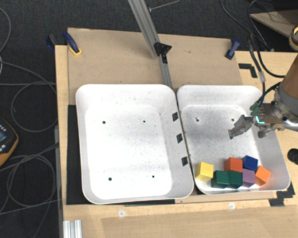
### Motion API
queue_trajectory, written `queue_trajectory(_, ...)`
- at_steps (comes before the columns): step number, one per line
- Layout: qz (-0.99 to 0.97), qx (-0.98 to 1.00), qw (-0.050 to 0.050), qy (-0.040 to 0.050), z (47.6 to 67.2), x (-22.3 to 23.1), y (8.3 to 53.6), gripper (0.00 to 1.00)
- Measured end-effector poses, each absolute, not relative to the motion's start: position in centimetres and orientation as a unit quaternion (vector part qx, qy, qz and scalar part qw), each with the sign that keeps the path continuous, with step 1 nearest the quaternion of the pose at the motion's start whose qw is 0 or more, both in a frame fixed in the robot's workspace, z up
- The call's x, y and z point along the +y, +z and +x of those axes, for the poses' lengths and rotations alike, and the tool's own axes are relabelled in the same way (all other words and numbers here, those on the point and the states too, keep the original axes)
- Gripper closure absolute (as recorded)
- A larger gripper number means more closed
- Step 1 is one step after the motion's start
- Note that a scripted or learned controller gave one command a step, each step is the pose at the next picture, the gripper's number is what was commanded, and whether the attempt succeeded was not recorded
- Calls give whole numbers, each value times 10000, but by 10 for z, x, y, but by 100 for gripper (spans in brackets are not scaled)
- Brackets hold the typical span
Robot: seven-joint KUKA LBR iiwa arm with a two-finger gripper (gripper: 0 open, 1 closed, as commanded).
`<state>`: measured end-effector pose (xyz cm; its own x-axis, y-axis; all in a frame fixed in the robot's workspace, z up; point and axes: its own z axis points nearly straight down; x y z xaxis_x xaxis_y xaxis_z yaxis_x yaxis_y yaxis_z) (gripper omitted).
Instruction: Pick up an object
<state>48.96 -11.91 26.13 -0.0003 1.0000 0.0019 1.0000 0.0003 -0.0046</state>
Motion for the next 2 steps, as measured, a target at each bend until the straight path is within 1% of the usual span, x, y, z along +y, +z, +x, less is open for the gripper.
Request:
queue_trajectory(1, -7069, -7073, 2, -4, 490, -119, 263, 0)
queue_trajectory(2, -7073, -7069, 39, 20, 491, -120, 200, 0)
